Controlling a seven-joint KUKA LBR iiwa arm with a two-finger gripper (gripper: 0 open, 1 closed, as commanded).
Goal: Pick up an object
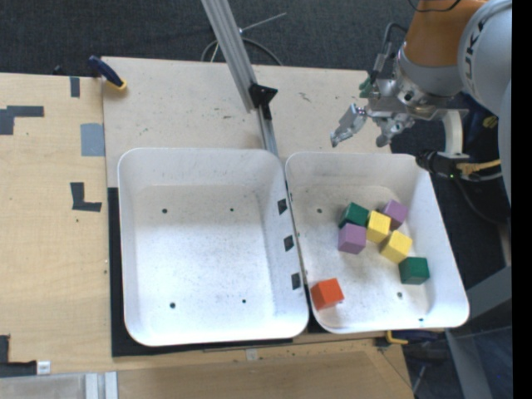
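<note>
**Entry: cubes in right bin, pincer raised at rear**

We logged seven small cubes in the right bin [432, 214]: a cluster of a green cube [356, 214], two purple cubes [352, 238], two yellow cubes [379, 225] and a dark green cube [414, 269], some touching; an orange cube [327, 293] lay apart near the front corner, which we judged the easiest pick. The gripper [363, 131] hung released, grasping nothing, above the bin's rear rim, well apart from every cube. The left bin [133, 223] adjoined. We judged the pick not yet begun.
</note>
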